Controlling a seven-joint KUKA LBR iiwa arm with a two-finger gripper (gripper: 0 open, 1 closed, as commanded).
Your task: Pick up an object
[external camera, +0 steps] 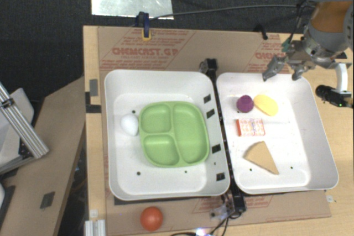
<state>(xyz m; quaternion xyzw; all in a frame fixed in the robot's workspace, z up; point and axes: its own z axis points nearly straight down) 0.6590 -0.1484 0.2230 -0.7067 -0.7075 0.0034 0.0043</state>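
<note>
Left of the bins, a metal rail (19, 124) lies across a grey side table. An orange ball (151, 218) rests on the bench in front of the left bin (113, 135), outside it. Within the left bin, a small white egg-shaped object (129, 124) sits just beside the left edge of a pale green tray (173, 134) with three compartments. The tray occupies the middle of the bin.

The right bin (321, 135) holds four candidate objects. A round purple ball (245, 103) lies touching, or nearly touching, a smooth yellow lemon-shaped piece (266, 104) to its right. Just in front of these lies a flat red and white packet (251, 127), rectangular, with small print on its face. Nearer the front rim rests a tan wedge (262, 157), triangular like a cheese slice, its point toward the packet.

The arm (332, 8) enters from the upper right, its orange band above the grey wrist. The gripper (284, 72) hangs over the far rim of the right bin, fingers (269, 72) spread apart and pointing downward, grasping nothing. It stands well apart from all four objects.
</note>
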